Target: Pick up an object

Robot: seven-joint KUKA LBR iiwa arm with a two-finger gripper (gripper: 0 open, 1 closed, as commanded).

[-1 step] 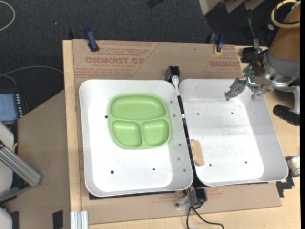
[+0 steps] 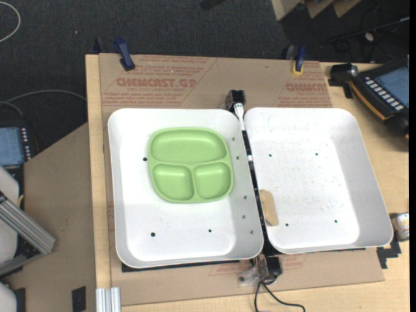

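Sitting flat in the left bin point(image 2: 130, 233) is a green divided plate point(image 2: 190, 164), toward its far side. Right bin point(image 2: 364, 174) sits just beside it. Can't tell the end effector's state.

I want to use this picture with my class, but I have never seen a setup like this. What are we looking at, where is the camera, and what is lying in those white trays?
The picture comes from one fixed camera mounted above a workbench, looking down at a slant. The bench top is a brown board held by clamps at its far edge. On it sit two shallow white bins side by side: the left bin and the right bin. They are used by a robot arm that reaches in from the right, its job being to pick up an object.

The one object to pick is a green divided plate, lying flat in the far half of the left bin. It has one long compartment and two smaller ones. Nothing is being held at this moment: the plate rests untouched in its bin.
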